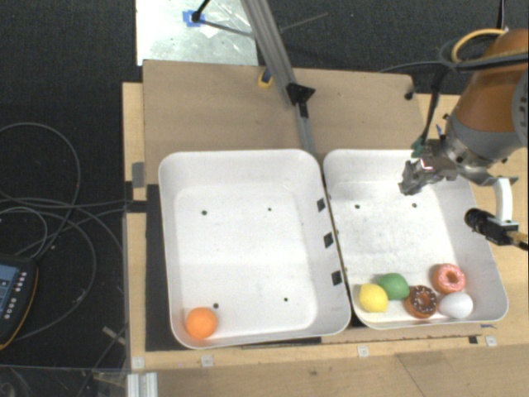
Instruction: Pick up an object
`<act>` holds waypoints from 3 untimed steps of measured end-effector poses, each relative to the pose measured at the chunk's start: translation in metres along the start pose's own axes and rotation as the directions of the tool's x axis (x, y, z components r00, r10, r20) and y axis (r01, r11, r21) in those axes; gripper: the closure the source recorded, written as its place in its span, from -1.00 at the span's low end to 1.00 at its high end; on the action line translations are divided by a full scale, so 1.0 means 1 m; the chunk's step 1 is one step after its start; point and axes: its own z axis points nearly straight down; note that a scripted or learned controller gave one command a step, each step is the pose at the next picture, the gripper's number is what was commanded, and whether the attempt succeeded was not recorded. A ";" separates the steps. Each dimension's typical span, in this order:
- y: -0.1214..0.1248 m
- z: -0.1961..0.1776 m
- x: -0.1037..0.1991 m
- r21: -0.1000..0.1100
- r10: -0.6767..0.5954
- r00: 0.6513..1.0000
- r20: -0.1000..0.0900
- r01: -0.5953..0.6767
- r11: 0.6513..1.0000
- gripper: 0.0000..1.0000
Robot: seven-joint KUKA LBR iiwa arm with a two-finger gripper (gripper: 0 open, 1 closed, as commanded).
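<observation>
From my screen the desk (207, 106) spreads wide beneath and to the left of the gripper (412, 179), carrying two white bins side by side. The left bin (240, 168) lies well off to the gripper's left; the right bin (388, 160) sits directly under it, with the gripper hovering over that bin's far part. The arm (492, 106) comes in from the right, grey with its orange section above the wrist. I cannot tell how the gripper is set from this angle, and I see nothing carried in it. Well below the gripper, along the near wall of the right bin, are a pink doughnut (449, 278), a chocolate doughnut (421, 302), a green object (394, 285), a yellow lemon (373, 298) and a white ball (456, 305). Far down to the gripper's left, an orange ball (201, 322) rests in the left bin's near corner.
</observation>
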 end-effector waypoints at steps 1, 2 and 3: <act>0.003 -0.012 0.057 -0.003 -0.002 1.000 0.000 0.002 1.000 1.00; 0.001 -0.004 0.109 -0.001 -0.001 1.000 0.000 0.001 1.000 1.00; -0.004 -0.014 0.172 -0.002 -0.003 1.000 -0.001 0.003 1.000 1.00</act>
